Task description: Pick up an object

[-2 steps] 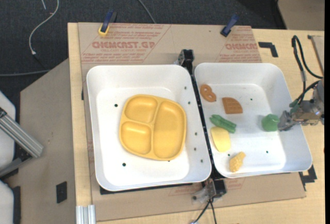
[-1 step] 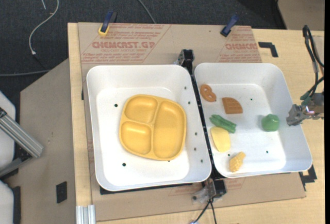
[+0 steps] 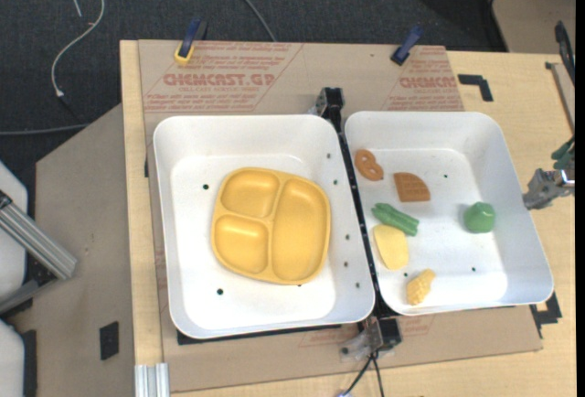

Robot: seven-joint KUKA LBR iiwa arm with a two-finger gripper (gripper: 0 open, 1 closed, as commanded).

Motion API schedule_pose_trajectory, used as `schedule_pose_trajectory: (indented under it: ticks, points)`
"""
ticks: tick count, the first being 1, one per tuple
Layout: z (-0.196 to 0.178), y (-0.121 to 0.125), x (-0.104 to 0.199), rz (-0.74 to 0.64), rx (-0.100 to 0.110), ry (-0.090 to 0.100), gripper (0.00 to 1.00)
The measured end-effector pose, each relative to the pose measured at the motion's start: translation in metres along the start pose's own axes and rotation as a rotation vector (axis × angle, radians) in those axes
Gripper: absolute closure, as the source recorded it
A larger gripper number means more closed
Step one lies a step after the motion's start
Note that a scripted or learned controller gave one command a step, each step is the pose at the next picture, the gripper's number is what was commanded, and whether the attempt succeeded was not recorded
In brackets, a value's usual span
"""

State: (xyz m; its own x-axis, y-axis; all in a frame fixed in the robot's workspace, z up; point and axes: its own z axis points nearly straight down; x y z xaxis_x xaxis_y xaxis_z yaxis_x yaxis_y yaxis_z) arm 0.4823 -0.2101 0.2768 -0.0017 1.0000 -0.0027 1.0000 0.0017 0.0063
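Green rounded toy, right bin

Only a small part of the arm visible, at the right edge of the camera view. Gripper, grey metal, reaching in from the right, at middle height of the picture. Pointing to the left, low and near the edge. Too small and cut off to tell more of the pose. Rest of arm outside the picture.
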Motion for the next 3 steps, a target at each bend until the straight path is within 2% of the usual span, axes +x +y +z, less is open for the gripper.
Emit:
schedule_pose_trajectory:
  ticks: [1, 3]
  points:
    - [-0.001, 0.009, 0.051, -0.005, 0.006, 0.006, 1.00]
    - [0.014, 0.056, 0.155, -0.005, 0.004, 0.004, 1.00]
